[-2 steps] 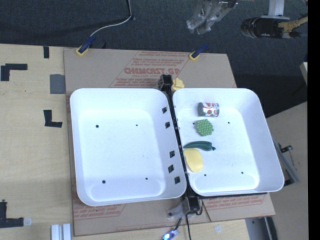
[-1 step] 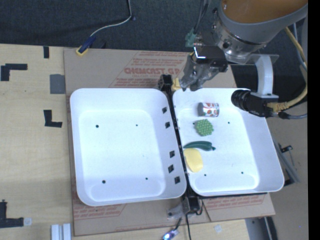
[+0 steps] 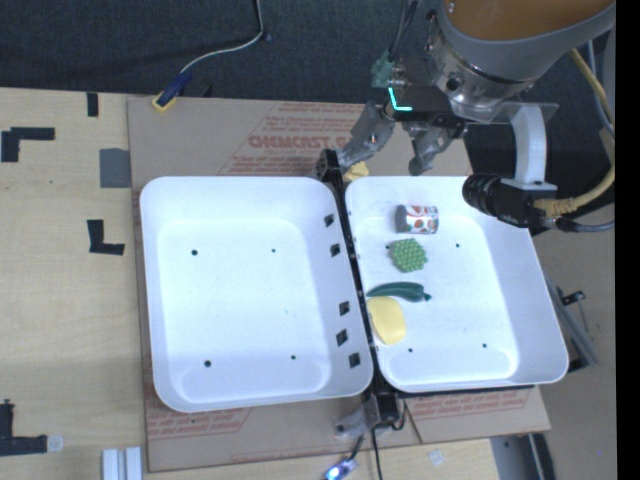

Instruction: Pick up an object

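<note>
Left bin (image 3: 240, 298) is sitting bare; right bin (image 3: 500, 318) is holding everything, so picks are coming from there. Arm w/ gripper (image 3: 393, 151) is hovering over its far rim, fingers spread, nothing btwn them, prob lining up. Objs bunching near the divider: yellow piece (image 3: 388, 321), green pod (image 3: 398, 291), green ball (image 3: 408, 255), small can (image 3: 417, 219).

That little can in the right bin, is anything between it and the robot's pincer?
Nothing visible is. The pincer hangs open above the far rim of the right bin, and the can lies just below it in the picture with bare white floor between. The green ball sits on the can's near side.
</note>
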You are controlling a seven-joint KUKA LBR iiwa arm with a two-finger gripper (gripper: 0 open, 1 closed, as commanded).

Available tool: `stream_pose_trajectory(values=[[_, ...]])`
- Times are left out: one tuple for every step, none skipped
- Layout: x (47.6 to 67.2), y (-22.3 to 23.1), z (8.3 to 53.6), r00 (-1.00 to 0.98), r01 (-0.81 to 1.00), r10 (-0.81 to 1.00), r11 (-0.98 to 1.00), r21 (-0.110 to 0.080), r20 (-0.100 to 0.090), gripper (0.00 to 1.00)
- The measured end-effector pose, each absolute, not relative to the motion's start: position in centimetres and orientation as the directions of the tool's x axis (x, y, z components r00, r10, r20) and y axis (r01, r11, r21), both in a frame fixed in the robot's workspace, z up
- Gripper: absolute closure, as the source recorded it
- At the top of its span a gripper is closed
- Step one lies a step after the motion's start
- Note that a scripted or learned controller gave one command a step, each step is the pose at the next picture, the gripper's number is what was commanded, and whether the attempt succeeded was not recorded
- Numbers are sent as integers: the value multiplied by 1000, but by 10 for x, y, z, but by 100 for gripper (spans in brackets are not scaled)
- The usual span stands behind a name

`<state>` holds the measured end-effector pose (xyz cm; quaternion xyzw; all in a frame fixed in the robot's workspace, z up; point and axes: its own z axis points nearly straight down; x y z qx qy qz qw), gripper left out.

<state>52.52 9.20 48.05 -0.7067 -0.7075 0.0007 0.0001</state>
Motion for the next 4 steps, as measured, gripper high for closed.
stream_pose_trajectory(values=[[526, 92, 491, -3, 1000, 1000, 3, -1, -1, 100], [525, 92, 490, -3, 1000, 1000, 3, -2, -2, 0], [526, 93, 500, -4, 1000, 1000, 4, -2, -3, 100], [526, 93, 500, -4, 1000, 1000, 4, -3, -2, 0]])
